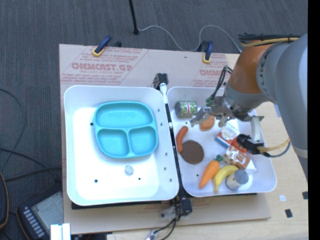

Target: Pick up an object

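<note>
My gripper (208,116) hangs low over the back of the right bin (267,184), open. A small orange object (207,123) lies right under it, between the spread fingers. A green can (186,108) lies on its side just to the left. Further forward are a red sausage (181,138), a brown round patty (192,151), a carrot (209,172), a banana (223,176) and a grey can (237,179). To the right of the gripper lie a white and blue box (227,133) and a red snack packet (235,157).
The left bin (75,149) holds a light blue divided plate (125,129) and a small clear round piece (129,170). A ridge (170,139) separates the two bins. Two clamps (102,45) (207,51) grip the board's back edge. The arm (260,79) covers the right bin's far right corner.
</note>
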You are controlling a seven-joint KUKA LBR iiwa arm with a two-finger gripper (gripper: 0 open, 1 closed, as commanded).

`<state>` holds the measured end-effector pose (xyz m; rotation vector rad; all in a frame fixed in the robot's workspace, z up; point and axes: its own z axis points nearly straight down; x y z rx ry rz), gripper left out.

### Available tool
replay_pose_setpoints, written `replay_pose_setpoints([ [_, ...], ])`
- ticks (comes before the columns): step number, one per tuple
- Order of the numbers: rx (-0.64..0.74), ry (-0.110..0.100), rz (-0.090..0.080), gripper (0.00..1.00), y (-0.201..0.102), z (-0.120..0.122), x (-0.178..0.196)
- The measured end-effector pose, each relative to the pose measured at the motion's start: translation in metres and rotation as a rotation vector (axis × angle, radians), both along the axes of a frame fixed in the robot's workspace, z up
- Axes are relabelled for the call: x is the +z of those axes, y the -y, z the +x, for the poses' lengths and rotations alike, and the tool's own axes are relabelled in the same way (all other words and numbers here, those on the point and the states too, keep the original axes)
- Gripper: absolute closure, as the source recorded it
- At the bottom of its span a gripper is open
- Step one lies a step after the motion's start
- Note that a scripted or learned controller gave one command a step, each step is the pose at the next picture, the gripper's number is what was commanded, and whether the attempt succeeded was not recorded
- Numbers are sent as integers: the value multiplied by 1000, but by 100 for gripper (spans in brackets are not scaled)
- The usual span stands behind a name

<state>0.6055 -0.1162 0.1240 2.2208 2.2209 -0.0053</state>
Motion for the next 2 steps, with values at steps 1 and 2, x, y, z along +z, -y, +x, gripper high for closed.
replay_pose_setpoints([
  [1, -1, 7, 1, 0, -22, -63, -36],
  [2, -1, 9, 0, 100, -21, -63, -26],
])
